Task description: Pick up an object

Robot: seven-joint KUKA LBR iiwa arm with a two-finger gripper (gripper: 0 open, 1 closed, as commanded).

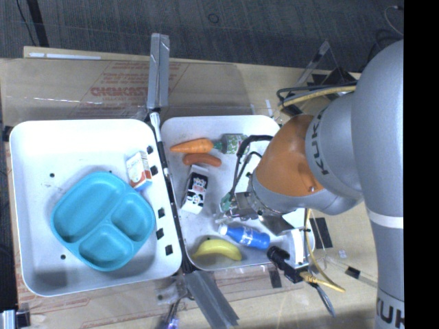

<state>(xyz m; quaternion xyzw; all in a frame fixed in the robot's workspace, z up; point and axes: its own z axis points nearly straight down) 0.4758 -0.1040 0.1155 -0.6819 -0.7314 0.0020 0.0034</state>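
Observation:
In the right bin (206,123) lie an orange carrot (191,145), a shorter orange-red piece (203,160), a white box with black print (196,190), a small green item (233,142), a blue bottle (247,237) and a yellow banana (218,249). The arm's orange band (291,160) hangs over the right half of this bin. My gripper (232,211) is low in the bin, just above and left of the blue bottle and right of the white box. Nothing shows held in it.
The left bin (34,184) holds a light blue divided plate (103,219) and a small orange-and-white carton (138,169). A metal divider (158,67) rises between the bins. Cables and brackets (309,266) crowd the bench right of the right bin.

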